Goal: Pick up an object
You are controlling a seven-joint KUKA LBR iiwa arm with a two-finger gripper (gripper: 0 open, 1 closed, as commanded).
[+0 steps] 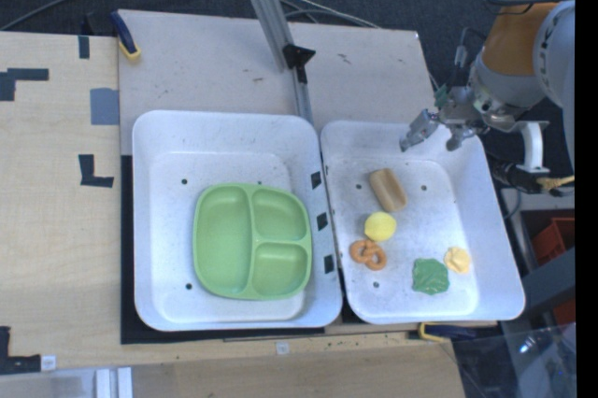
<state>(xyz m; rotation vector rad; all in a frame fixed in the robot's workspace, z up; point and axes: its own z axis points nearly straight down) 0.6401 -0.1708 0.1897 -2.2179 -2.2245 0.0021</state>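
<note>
From my seat, the gripper (437, 131) hangs over the far right corner of the right bin (495, 200), its 2 fingers spread apart with nothing between them. I take the tan block (387, 189) as my landmark, since it lies nearest the gripper, just inward of that corner and well apart from the bin wall.

Just beyond the block, toward the near side, sits the yellow ball (379, 225), and touching the ball on its near edge is the orange pretzel (368, 253). Further out from the block, near the bin's near right corner, lie the green leaf piece (430, 276) and a small yellow piece (457, 260) just beside it. The left bin (159, 200) holds a green divided plate (252, 240).

I judge the block the best target: it stands alone. I would centre over it, turn the fingers across its short side, then descend straight.
</note>
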